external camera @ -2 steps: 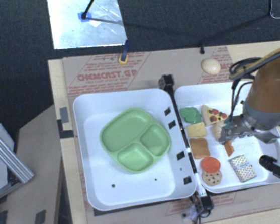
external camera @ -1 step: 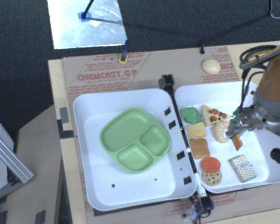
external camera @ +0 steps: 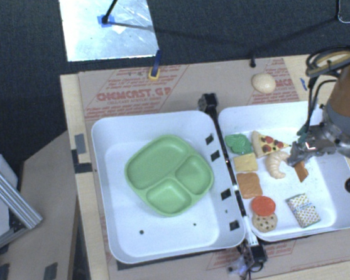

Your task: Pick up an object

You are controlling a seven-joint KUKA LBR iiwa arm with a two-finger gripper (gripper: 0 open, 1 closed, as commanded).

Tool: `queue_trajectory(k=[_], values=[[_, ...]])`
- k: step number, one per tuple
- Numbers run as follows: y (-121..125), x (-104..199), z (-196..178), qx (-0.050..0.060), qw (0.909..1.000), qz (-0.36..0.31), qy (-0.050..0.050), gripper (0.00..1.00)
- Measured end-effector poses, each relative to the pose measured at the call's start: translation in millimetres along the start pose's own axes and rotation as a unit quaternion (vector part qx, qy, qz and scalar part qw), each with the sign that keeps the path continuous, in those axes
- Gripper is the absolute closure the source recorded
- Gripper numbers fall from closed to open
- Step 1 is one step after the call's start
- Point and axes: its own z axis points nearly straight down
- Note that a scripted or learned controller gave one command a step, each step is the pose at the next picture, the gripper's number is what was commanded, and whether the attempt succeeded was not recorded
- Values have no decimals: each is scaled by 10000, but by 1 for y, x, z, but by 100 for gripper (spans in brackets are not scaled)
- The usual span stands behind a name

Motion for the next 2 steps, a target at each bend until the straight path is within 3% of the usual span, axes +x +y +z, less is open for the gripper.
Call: queue_trajectory(k=[2], values=[[84, 64, 17, 2, 10000, -22, 8, 100]])
